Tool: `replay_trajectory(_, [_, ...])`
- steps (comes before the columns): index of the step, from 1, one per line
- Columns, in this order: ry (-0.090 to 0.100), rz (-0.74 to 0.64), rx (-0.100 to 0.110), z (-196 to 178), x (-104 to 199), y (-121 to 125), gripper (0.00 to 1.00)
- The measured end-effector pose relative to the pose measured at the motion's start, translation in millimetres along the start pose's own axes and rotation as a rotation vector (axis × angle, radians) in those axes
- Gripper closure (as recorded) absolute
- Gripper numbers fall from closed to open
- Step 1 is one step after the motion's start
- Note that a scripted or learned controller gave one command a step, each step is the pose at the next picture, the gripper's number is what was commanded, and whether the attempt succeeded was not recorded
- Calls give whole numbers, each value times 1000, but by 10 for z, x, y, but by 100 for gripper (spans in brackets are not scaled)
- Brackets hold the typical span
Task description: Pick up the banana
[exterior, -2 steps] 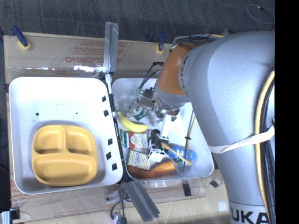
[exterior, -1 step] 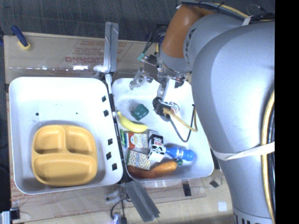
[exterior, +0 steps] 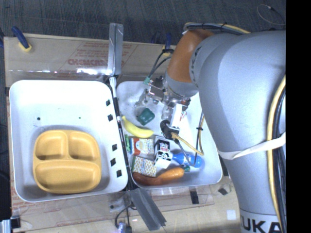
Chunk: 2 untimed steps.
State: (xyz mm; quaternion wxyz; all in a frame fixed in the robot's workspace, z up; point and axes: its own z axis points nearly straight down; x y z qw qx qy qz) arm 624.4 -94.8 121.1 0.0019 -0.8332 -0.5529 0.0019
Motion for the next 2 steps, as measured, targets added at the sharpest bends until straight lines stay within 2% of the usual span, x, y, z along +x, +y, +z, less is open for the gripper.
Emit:
replay_trajectory(1, [0,196,1,308,-384,-645,0])
replay_trajectory(2, [1,36,-2,-706,219,-239,0])
